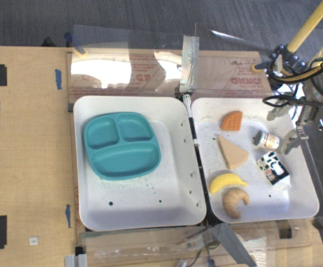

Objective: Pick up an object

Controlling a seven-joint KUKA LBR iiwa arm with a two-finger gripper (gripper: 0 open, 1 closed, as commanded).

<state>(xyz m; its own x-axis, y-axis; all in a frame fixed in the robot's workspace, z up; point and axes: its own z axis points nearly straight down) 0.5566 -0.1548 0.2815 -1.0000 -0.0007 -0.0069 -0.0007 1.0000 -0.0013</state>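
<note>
Bench (22,149): tan board top carrying two shallow white bins side by side, well clear of the fingers on its open left part.

Left bin (172,204): the one farther from the fingers, across the centre divider. It holds a teal divided plate (121,145) lying flat, well apart from the fingers.

Right bin (303,204): the one the fingers are over, near its right rim toward the back.

Arm (317,15) comes in from the right, with cables bundled just behind the fingers.

Gripper (284,128): fingers (290,143) look spread apart with nothing between them. The view is slanted, so I can't say how high they sit above the bin floor.

Candidate objects, all in the right bin:
- Tan wedge (234,153): left of the fingers, toward the divider, lying flat.
- Croissant (235,201): well in front of the fingers and to their left, near the front rim.
- Banana (227,182): just behind the croissant, touching or nearly so, and no closer to the fingers.
- Black-and-white patterned box (273,167): near the fingers on their front side, lying tilted.
- Orange round waffle piece (231,121): left of the fingers, level with the rear one.
- Small bottle (267,140): on its side, just beside the front finger's tip; I can't tell if they touch. It is the closest object to the fingers.
</note>
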